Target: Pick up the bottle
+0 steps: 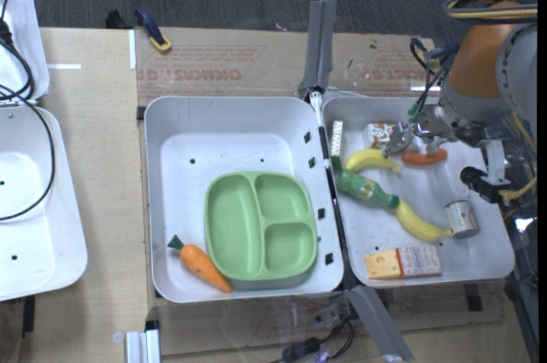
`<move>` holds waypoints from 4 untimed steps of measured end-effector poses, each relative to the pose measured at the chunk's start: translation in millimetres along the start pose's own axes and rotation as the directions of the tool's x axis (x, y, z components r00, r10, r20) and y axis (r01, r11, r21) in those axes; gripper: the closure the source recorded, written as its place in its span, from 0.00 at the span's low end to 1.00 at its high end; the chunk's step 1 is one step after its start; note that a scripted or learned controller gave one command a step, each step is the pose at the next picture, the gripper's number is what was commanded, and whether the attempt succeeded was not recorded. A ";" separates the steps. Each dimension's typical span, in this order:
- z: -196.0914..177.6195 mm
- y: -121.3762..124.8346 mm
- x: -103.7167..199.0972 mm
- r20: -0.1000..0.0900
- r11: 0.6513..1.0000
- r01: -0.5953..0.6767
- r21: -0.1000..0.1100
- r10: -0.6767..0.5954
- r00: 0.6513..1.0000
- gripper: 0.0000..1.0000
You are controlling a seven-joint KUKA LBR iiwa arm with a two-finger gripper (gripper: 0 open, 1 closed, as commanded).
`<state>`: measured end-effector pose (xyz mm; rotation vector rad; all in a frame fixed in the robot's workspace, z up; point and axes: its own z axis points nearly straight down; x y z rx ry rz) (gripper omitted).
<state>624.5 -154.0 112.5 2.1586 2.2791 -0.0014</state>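
I am hovering my end effector (400, 141) over the right bin (487, 263) — can't tell its grip. Next I am reaching for the green bottle (366, 188) — just below.

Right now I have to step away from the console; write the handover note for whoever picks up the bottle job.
Gripper: low over the back of the right bin, beside the upper banana and a small orange item; nothing visibly held.
Bottle: green, lying on its side at the right bin's left side, between the two bananas, untouched.
Done: arm is in the bin.
Left: shift forward-left to the bottle, grasp, lift.
Left bin: green divided plate, carrot.
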 end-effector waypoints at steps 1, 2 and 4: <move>-25.8 -57.1 51.6 -0.002 0.973 -0.231 0.004 0.231 0.973 0.00; -78.7 -69.8 93.0 -0.002 0.994 -0.108 0.003 0.108 0.994 0.00; 12.9 -107.0 66.0 -0.003 0.999 0.040 0.005 -0.039 0.999 1.00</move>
